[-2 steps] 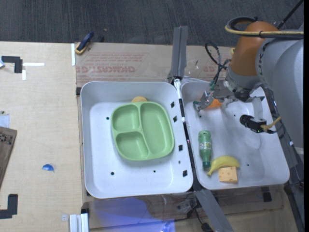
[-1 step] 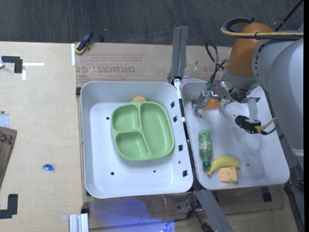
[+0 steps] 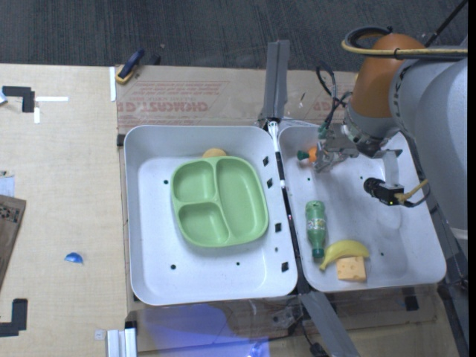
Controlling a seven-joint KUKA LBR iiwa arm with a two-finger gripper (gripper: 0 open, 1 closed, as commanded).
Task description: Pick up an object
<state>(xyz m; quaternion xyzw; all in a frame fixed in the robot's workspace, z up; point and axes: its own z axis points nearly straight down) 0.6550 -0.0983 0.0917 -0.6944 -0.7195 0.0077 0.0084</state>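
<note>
The small orange object (image 3: 304,155) lies at the far left corner of the right bin (image 3: 405,255), close to the wall that divides the two bins, and it looks like the likeliest target, being nearest the tool.

The arm (image 3: 416,88) reaches in from the right and slopes down over the far end of that bin. The left bin (image 3: 149,274) holds a green divided plate (image 3: 220,199), with a small yellowish thing (image 3: 214,153) just behind its far rim. In the right bin, a green bottle (image 3: 315,229) lies along the left wall. A banana (image 3: 343,251) touches or nearly touches the bottle's near end, and an orange block (image 3: 352,270) sits against the banana.

The gripper (image 3: 321,158) hangs just beside the small orange object, on its right. Whether it is open or closed cannot be told from this angle, and nothing can be seen held in it.

The step in hand appears to be the approach, or the descent onto the target. The next move likely calls for a short shift toward the dividing wall, so that the tool centres over the object. The wall leaves little room, so a collision or a glancing miss seems possible.
</note>
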